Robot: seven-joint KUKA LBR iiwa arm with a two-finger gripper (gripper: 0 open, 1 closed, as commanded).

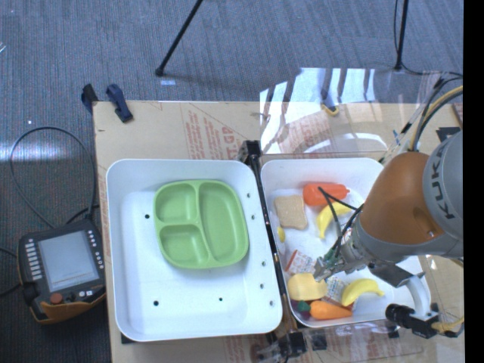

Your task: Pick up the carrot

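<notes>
Camera view: carrot (pixel 330 309) in right bin (pixel 318 166), green plate (pixel 202 223) left

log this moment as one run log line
arm: over right bin | gripper: low, above carrot, not touching | carrot: front of right bin, beside banana | plate: left bin | state: not picked

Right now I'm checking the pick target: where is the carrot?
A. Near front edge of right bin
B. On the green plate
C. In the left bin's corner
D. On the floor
A: the carrot lies by the right bin's front edge.
</notes>
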